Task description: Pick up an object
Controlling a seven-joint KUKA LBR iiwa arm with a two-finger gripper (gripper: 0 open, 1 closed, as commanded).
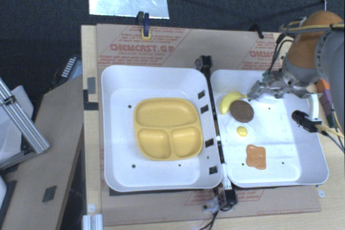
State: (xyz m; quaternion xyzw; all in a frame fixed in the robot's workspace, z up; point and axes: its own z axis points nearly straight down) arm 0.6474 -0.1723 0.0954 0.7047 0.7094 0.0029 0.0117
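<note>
The hand (257,90) sits low in the right bin (312,169), just right of the banana (230,100) and brown disc (242,111); its opening cannot be told. The two touch (a crowded target), so a grasp may nudge both. An orange piece (256,157) lies lower. The left bin (116,169) holds a yellow tray (164,127).

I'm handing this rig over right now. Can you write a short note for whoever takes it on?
Gripper: low over the right bin, beside the banana; nothing seen between its fingers.
Right bin: banana, brown round cookie, small yellow piece, orange piece.
Left bin: yellow divided tray.
Done: nothing lifted yet.
Left: grasp one object and raise it.
</note>
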